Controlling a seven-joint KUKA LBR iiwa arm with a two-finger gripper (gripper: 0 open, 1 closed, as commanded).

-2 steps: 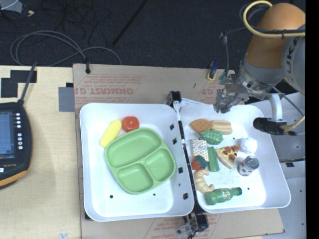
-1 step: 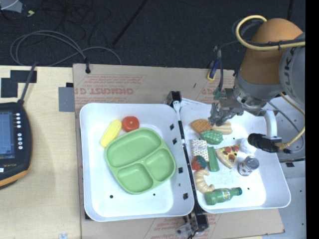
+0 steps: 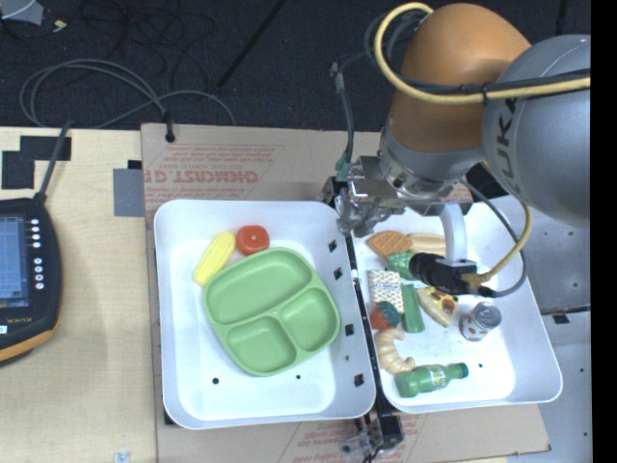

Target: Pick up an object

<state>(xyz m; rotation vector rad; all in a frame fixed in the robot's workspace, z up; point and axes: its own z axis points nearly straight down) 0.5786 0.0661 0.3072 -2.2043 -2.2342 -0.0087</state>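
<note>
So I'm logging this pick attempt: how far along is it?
Early. Done: the gripper is low over the right bin's top-left corner. In hand: nothing visibly held. Left: grasping and lifting; the waffle, green bottle and can lie in the right bin, the corn and tomato in the left.

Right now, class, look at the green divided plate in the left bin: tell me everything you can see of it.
The green divided plate is a pale green tray, plastic by its look, with rounded corners and raised ridges that split it into three compartments: one long one and two smaller ones. All three hold nothing. It lies flat, turned at a slant, on the floor of the left bin, toward that bin's right side. A yellow toy corn cob and a red toy tomato lie just beyond its upper left edge; whether they touch it is unclear.
</note>
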